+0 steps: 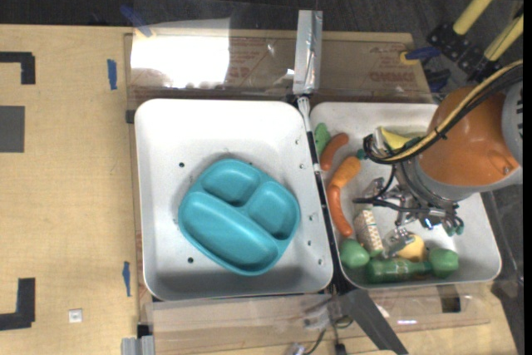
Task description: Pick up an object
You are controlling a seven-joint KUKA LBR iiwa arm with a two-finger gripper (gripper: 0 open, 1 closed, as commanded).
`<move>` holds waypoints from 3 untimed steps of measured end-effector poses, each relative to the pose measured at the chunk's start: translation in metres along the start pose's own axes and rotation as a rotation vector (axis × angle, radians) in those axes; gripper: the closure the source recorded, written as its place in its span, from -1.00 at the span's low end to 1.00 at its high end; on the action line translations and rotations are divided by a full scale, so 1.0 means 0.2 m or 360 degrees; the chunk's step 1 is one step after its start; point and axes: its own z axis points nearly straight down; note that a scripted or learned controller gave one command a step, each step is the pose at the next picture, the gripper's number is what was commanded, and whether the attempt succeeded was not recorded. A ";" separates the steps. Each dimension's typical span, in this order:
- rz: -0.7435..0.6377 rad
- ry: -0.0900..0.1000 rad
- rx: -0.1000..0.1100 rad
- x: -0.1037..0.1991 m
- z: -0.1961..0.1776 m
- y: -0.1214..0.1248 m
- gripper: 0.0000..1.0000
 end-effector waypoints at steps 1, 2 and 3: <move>-0.0001 -0.0038 0.0014 -0.03 -0.07 0.00 1.00; -0.0197 -0.0003 0.0000 -0.48 -0.77 -0.01 1.00; -0.0427 0.0007 -0.0009 -0.62 -0.87 0.19 1.00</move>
